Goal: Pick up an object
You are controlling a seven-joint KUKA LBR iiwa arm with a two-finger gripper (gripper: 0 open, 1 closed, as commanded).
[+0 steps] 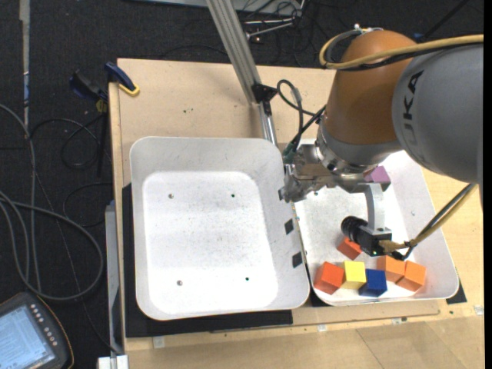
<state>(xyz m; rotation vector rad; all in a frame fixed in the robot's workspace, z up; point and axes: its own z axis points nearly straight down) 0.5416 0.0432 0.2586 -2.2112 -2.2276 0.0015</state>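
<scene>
an orange block (330, 277), a yellow block (354, 272), a blue block (375, 283) and two more orange blocks (413, 275) crowd the near end of the right bin (432, 229). a purple block (378, 177) lies farther back, beside the arm. the claw (294, 181) hangs over the seam between the right bin and the left bin (146, 175); wide or narrow, i cannot tell. dark letters on the grey arm (450, 106) show part of "kuka".
</scene>
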